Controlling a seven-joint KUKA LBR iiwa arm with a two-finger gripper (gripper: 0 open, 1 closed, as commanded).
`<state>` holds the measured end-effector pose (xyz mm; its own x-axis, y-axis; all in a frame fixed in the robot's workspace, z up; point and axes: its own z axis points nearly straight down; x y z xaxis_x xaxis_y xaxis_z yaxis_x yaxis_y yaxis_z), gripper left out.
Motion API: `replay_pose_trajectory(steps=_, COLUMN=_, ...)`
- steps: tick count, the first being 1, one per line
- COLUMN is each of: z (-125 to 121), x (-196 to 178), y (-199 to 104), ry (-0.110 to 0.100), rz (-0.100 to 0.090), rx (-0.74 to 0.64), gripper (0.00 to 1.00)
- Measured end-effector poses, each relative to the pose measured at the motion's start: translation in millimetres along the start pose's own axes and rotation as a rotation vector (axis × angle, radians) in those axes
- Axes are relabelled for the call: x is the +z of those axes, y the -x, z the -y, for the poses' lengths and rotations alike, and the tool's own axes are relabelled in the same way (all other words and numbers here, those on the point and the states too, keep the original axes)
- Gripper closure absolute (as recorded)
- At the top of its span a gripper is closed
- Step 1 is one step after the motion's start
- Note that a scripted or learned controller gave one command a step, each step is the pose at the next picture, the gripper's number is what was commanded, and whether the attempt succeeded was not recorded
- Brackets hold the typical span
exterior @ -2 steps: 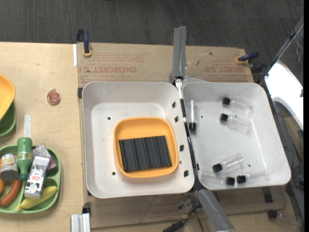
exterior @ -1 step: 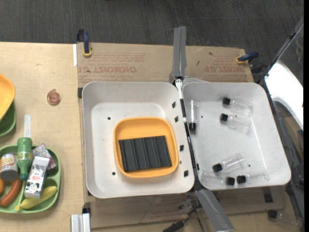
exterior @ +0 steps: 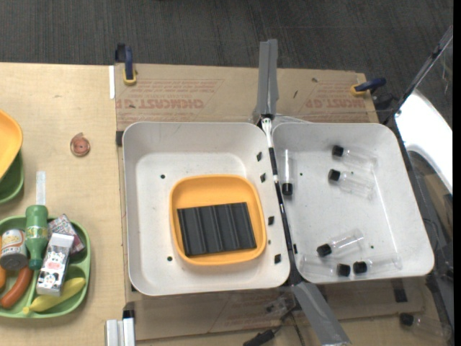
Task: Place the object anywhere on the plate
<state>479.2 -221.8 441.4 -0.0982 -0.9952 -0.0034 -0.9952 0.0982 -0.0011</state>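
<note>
Lying flat on the orange plate [exterior: 216, 186], the black ribbed object [exterior: 217, 228] covers the plate's middle and its 6 o'clock part, and its long sides run from 9 to 3 o'clock. The plate sits in the centre of the left bin [exterior: 144, 193]. At 3 o'clock from it, the right bin [exterior: 389, 193] holds several clear vials [exterior: 347, 182] with black caps, scattered apart. Far out at 9 o'clock, a green tray [exterior: 75, 287] of toy food rests on the wooden bench [exterior: 57, 99], with a small pink disc [exterior: 81, 145] at 12 o'clock from it.
</note>
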Motion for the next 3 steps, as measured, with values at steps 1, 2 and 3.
replay_pose_trajectory(steps=1, z=0, x=0, y=0, ry=0.0, rz=0.0, rx=-0.405, gripper=0.0)
replay_pose_trajectory(steps=2, z=-1, x=1, y=6, ry=0.001, rz=0.002, rx=-0.483, gripper=0.0)
replay_pose_trajectory(steps=3, z=-1, x=0, y=10, ry=-0.001, rz=0.0, rx=-0.822, gripper=0.0)
